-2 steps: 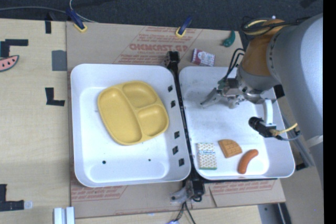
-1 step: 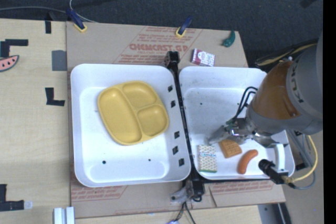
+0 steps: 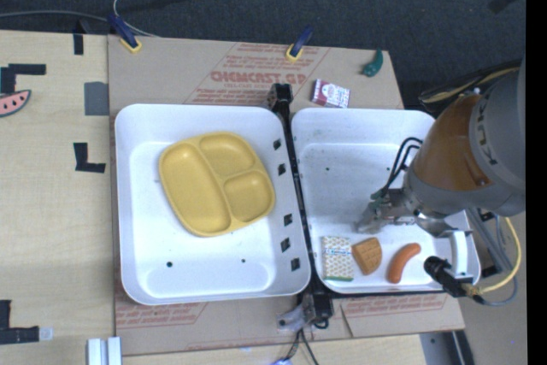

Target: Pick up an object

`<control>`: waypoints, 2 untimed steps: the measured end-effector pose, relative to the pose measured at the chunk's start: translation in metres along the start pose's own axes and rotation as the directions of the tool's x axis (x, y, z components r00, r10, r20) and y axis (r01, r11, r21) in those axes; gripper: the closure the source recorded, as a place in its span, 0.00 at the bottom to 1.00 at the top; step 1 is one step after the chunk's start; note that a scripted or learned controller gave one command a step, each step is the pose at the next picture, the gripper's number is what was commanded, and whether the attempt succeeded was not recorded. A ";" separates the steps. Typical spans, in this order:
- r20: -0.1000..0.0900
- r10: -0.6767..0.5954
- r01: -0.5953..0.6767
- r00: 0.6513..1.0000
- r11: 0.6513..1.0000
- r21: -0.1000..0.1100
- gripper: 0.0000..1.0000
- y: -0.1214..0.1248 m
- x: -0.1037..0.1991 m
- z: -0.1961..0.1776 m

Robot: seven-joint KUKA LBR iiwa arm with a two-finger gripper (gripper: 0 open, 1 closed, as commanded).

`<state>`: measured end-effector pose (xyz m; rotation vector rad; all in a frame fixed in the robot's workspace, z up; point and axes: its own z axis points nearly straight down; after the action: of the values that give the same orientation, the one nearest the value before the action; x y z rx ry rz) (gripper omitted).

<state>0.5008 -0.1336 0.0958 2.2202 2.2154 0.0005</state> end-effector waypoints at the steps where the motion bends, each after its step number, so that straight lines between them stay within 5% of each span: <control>1: 0.000 0.000 0.000 1.000 1.000 0.000 0.00 0.000 0.000 0.000; 2: -0.001 -0.002 0.002 1.000 1.000 0.001 0.00 0.008 0.034 0.010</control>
<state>0.5091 -0.0999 0.0861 2.2186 2.2190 0.0011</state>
